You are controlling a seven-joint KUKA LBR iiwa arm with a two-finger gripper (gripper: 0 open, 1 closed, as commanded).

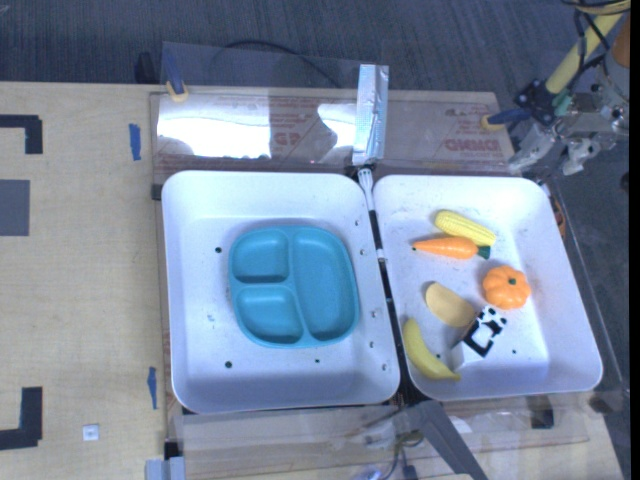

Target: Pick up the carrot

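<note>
Progress: we judge the pick not yet begun; the carrot lies untouched on the floor of the right bin, in the right half of the frame.
Carrot: it lies roughly level across the picture, orange body to the left, dark green stub to the right, in the bin's upper middle.
Gripper: the gripper sits at the upper right of the frame, outside the bin's far right corner and well apart from the carrot.
Fingers: we cannot tell whether they are open or closed; the tool is small and cluttered with cables here.
Left to do: everything, as we read it: travel over the bin, descend, close on the carrot, lift.
Neighbours: the corn cob lies just above the carrot, nearly touching it; the small pumpkin is near, lower right; the tan potato-like piece is below.
Open room: bare bin floor lies to the carrot's left, toward the wall shared with the left bin.
Edges: the right bin's raised rim stands between gripper and carrot; we would come in from above.
Elsewhere: a banana and a black-and-white block lie low in the right bin; a blue divided plate sits in the left bin.
</note>
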